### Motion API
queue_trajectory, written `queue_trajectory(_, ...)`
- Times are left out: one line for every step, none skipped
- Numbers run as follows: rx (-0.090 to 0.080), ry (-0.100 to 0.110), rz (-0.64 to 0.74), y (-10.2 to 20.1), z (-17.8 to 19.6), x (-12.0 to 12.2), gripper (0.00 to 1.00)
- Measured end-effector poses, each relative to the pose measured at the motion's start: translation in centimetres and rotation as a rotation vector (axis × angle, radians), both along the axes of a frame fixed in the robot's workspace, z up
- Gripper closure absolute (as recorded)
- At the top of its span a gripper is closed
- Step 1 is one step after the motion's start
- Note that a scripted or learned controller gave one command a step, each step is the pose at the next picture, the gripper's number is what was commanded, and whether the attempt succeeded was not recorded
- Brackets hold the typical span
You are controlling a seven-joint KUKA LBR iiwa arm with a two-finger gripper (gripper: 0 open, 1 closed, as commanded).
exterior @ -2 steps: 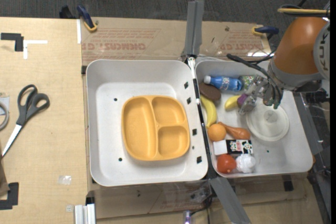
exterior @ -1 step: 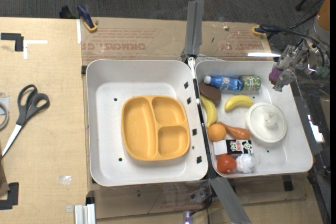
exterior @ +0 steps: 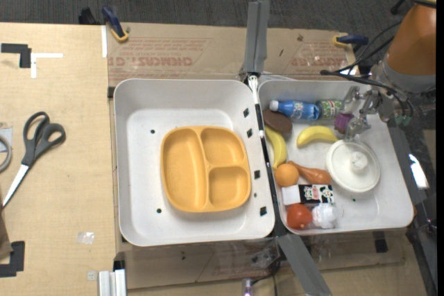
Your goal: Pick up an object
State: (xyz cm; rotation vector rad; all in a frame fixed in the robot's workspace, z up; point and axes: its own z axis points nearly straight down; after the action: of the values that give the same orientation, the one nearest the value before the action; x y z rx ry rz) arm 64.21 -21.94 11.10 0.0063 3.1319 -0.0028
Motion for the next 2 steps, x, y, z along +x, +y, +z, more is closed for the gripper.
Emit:
queue_trajectory(0.004,0.027,-0.002,-0.2,-0.2,-0.6,0.00)
queue_trajectory(0.005,0.040,0.014,-0.5,-2.0,0.2,0.00)
